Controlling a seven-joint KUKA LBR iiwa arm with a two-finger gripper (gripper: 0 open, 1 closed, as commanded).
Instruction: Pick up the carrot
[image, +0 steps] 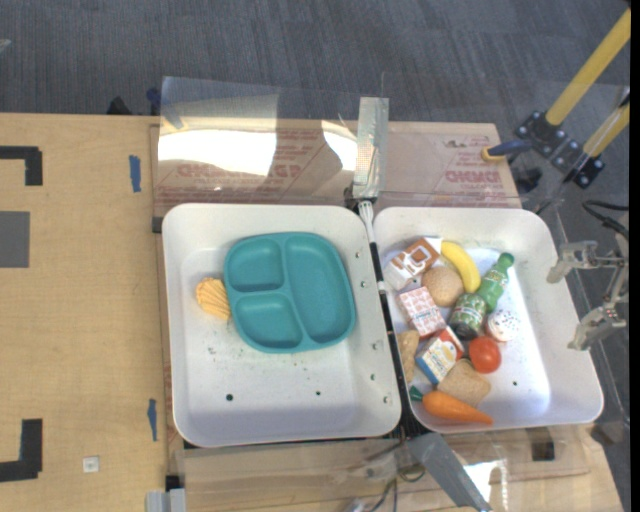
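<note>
The pick has not begun, by my reading: the carrot (457, 407) lies untouched in the right bin (575, 400), at its near-left corner, flat on the floor and close to the front wall. It is a smooth orange cone, likely hard plastic, thick end toward the divider between the bins and thin tip pointing right. A tan bread piece (466, 382) lies right behind it, touching or nearly so, and a small carton (437, 360) stands just beyond that. Farther back, the pile holds a glossy red tomato (484, 355), a green bottle (488, 288) and a curved yellow banana (460, 265). The step in hand is the approach. The next move calls for the gripper to come down over the thicker half of the carrot and close across its width, with one side slipping into the narrow gap by the bread and the other on the front-wall side. The taper and slick skin could let it squirt out if it is taken near the tip. The left bin (190, 400), matte white and faintly speckled, holds a teal divided plate (290, 290) with rounded corners and a ribbed yellow shell (213, 297) touching its left edge. Both are well apart from the carrot.
</note>
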